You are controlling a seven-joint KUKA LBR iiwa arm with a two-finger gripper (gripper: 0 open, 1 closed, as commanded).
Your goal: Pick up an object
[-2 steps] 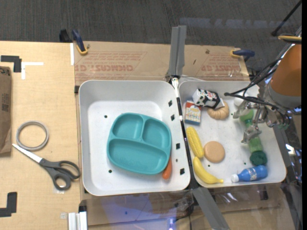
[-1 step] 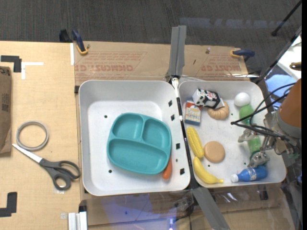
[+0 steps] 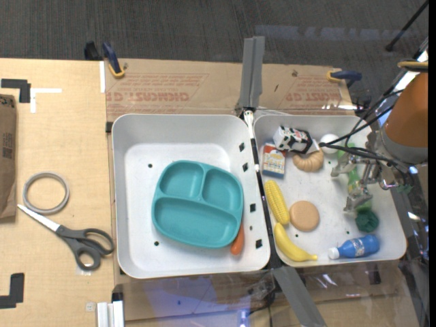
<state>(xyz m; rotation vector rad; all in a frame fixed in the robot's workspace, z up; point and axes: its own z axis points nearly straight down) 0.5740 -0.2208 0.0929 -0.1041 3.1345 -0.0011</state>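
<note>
Right bin (image 3: 390,251), contents: toy cow (image 3: 294,139), small carton (image 3: 274,161), croissant (image 3: 308,161), corn cob (image 3: 276,201), round tan cookie (image 3: 304,215), banana (image 3: 291,245), blue bottle (image 3: 357,246), dark green piece (image 3: 367,217), white ball (image 3: 328,142). Any of these a candidate for pickup; none lifted.

Left bin (image 3: 129,182): teal divided plate (image 3: 198,204), carrot (image 3: 237,240) touching plate's near right edge.

Gripper (image 3: 355,191): low at right side of right bin, just above dark green piece. Open or closed: cannot tell; nothing visibly gripped.

Risks, judged: tight clutter near corn cob, cookie and banana, likely to nudge a neighbour; bottle and banana rounded, prone to rolling away; bin wall close to bottle, collision possible.

Obscured: gripper tip tangled with cables and a pale green item; arm cut off at right edge; green piece's identity unclear.
</note>
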